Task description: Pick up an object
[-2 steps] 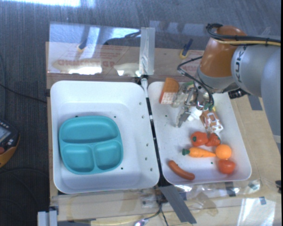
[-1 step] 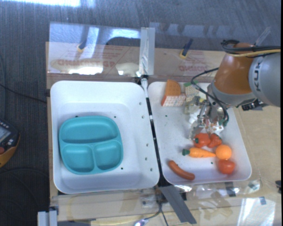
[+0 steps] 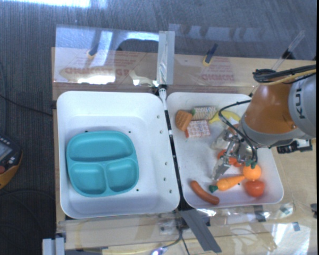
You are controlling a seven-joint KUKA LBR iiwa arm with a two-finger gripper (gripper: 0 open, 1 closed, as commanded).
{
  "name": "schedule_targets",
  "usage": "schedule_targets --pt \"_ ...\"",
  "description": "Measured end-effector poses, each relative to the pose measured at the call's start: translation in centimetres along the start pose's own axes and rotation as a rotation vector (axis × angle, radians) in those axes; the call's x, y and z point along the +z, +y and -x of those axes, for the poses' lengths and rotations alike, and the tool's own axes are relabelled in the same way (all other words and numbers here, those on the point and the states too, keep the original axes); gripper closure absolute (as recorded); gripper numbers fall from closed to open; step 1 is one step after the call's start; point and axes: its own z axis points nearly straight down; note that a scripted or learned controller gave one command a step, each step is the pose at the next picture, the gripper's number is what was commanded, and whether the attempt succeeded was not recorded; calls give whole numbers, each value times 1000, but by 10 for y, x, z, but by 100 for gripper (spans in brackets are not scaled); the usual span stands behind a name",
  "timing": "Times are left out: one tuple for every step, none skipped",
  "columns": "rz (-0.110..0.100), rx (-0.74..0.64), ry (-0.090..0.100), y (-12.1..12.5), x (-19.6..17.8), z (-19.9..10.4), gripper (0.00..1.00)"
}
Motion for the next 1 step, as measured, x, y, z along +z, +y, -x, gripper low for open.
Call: schedule_targets --pt "-3 114 -1 34 0 8 0"
